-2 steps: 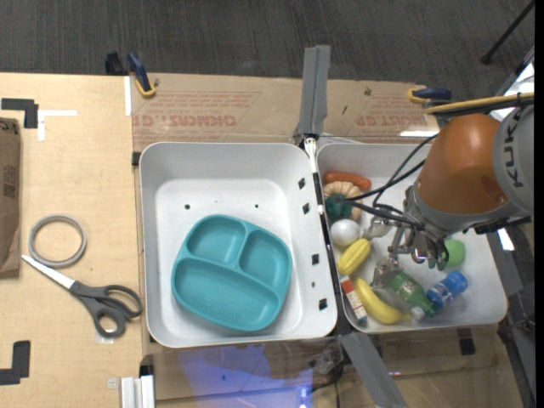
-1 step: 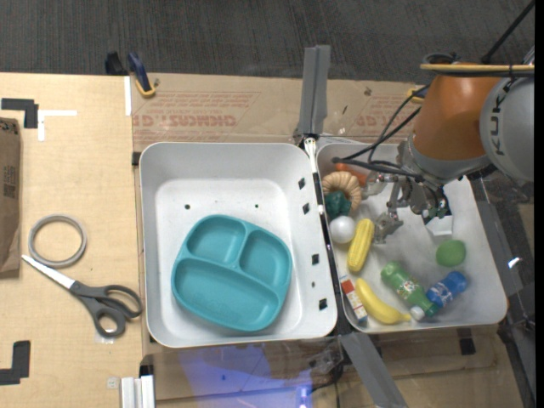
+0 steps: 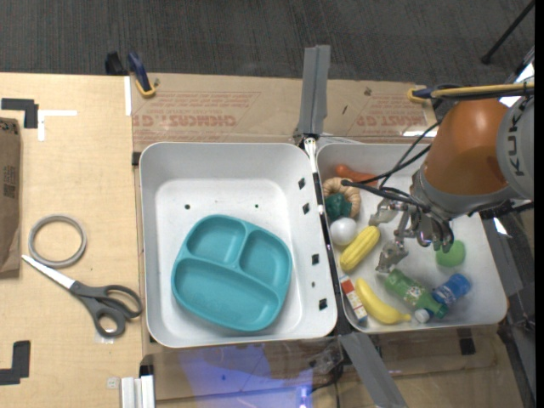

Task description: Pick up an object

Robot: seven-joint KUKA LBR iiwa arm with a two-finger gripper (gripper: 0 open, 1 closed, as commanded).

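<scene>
**Operator:** Gripper status, please. What do you see?

**Observer:** You have the gripper (image 3: 398, 243) low in the right bin (image 3: 491, 311), right of centre in the frame, under the arm's orange band (image 3: 463, 147). Its metal fingers (image 3: 393, 255) point down and to the left. I cannot tell from this slanted view whether they are spread or closed, and nothing shows between them.

**Operator:** What lies around it?

**Observer:** Your nearest things are a yellow corn cob (image 3: 359, 246) just to the left of the fingers and a green bottle (image 3: 406, 290) just below them. A white ball (image 3: 343, 229) touches the cob's upper left end. A banana (image 3: 377, 302) lies along the lower edge of the bin, with a small red and white item (image 3: 354, 303) at its left. A blue capped bottle (image 3: 450, 290) sits at lower right, and a green ball (image 3: 450, 252) just right of the gripper. A woven brown and teal piece (image 3: 342, 202) and an orange object (image 3: 355, 176) sit at the bin's upper left.

**Operator:** And the other bin?

**Observer:** Your left bin (image 3: 161, 177) holds a teal divided plate (image 3: 232, 271). Scissors (image 3: 89, 295) and a tape roll (image 3: 57, 240) lie on the bench at the left of the frame.
</scene>
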